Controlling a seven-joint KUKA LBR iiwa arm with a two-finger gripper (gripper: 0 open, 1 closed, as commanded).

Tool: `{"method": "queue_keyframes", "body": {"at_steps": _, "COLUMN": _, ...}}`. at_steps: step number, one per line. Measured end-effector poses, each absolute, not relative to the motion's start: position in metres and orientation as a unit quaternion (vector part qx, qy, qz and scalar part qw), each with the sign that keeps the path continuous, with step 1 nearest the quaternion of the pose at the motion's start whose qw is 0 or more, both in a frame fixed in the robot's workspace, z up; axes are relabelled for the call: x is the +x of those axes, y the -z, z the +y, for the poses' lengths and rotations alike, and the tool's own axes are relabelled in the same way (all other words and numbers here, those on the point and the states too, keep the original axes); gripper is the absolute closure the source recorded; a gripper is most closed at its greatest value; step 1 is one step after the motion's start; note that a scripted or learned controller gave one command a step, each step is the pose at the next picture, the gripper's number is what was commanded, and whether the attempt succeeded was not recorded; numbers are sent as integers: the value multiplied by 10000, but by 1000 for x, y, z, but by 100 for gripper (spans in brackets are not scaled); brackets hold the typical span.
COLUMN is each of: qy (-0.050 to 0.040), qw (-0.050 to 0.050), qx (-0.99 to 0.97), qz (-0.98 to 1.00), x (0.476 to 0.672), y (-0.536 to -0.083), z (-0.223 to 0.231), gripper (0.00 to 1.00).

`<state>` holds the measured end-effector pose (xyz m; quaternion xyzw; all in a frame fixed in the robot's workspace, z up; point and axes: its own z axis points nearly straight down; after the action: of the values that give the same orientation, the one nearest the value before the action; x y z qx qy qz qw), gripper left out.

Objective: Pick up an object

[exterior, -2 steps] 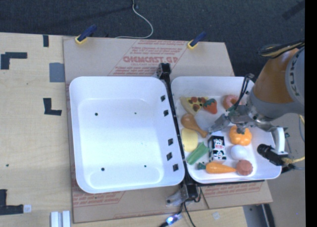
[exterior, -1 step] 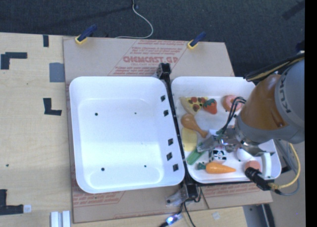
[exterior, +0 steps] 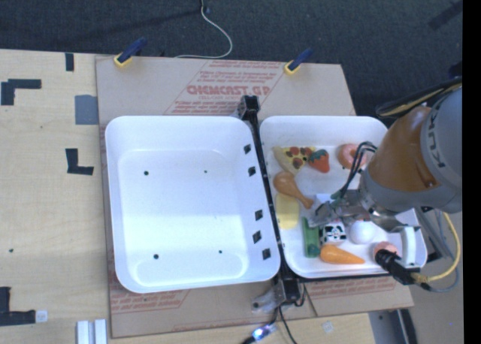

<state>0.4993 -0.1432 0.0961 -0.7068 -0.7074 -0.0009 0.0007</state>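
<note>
Nearby, carrot (exterior: pixel 342 254) and green block (exterior: pixel 310 237) flank claw (exterior: pixel 328 218).

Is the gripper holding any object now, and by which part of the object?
Cannot be told: the gripper is low among the toys in the right bin, its fingers hidden.

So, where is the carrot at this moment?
The carrot lies in the right bin, near its front edge, beside the green block and just below the gripper.

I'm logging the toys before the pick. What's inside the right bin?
Right bin: pizza slice, drumstick, yellow block, green piece, carrot. The arm covers its right side.
</note>
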Motion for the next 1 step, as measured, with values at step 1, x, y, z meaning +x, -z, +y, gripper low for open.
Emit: {"method": "queue_keyframes", "body": {"at_steps": 1, "qy": 38, "qw": -7, "qx": -7025, "qz": -7117, "x": 503, "y": -189, "z": -43, "gripper": 100}}
